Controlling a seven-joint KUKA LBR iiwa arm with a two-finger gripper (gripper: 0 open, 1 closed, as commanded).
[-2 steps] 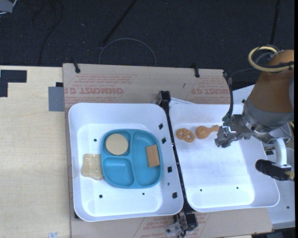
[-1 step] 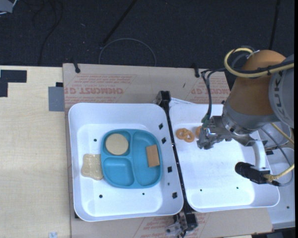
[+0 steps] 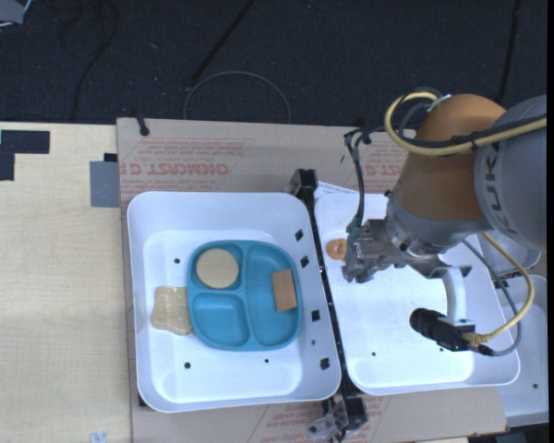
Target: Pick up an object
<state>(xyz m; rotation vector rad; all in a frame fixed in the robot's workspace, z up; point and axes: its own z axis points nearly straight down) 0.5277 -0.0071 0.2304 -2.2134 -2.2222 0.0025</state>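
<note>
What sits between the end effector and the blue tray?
In the camera view, the black divider between the bins lies between the end effector and blue tray; a small orange object sits beside it.

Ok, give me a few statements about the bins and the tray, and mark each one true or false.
1. The blue tray sits in the left bin. True.
2. A round tan disc lies in one tray compartment. True.
3. The brown block lies in the right bin. False: it is in the tray.
4. The arm is over the left bin. False: it is over the right bin.
5. A pale sponge lies beside the tray's left edge. True.
</note>
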